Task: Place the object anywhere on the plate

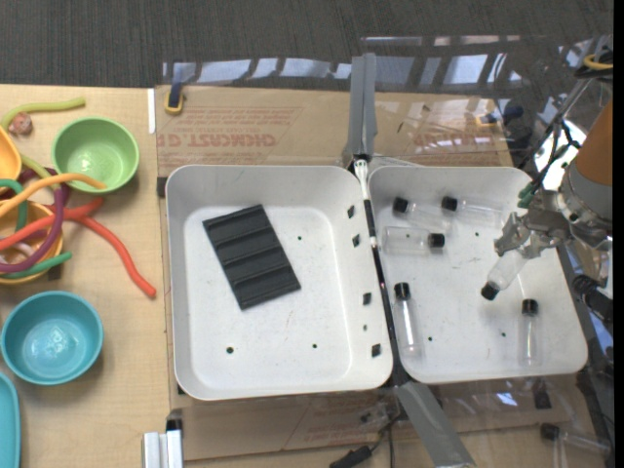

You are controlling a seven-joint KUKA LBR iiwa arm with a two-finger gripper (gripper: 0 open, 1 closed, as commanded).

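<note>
— What lies nearest you?

— Along the near edge of the right shallow white bin point(575, 354) lie two clear plastic tubes with black caps: one point(404, 317) by the inner wall, the other point(529, 328) toward the outer side. Both lie flat on the bin floor, well apart from each other.

— And your hand?

— My hand point(522, 247) hangs over the right side of that bin, below my grey wrist with its orange band. Between my fingers I have a clear tube with a black cap point(500, 277). It tilts down and to the left, cap lowest, just above the bin floor. My fingers are closed on its upper end.

— Where is the plate?

— The dark ribbed rectangular plate point(252, 255) lies in the left shallow white bin point(180, 291), set at a slant, well apart from my hand and from the tube I hold.

— What is beyond your hand?

— Three more capped tubes at the far end of the right bin: one point(417, 243) in the middle, one point(401, 205) by the far inner corner, one point(458, 204) beside it.

— And off to the side?

— On the wooden surface point(107, 359) left of the bins stand a teal bowl point(52, 337) and, farther, a green bowl point(95, 154), with coloured rubbery strands point(97, 232) between them.
</note>
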